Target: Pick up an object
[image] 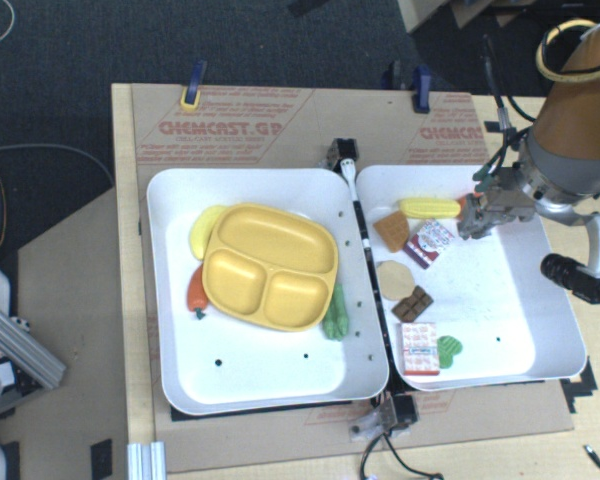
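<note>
We see the yellow sectioned plastic tray (270, 266) hiding most of a yellow curved piece (204, 228), an orange-red piece (196, 290) and a green leafy piece (336, 316). The grey-and-orange arm (577, 118) runs off the right edge.

Brown protective sheet (280, 118) under the bins — red repeating print, "CHEMCAST GP" legible at upper left; partly repeated at upper right. Small packets' (420, 348) print — too small to read.
</note>
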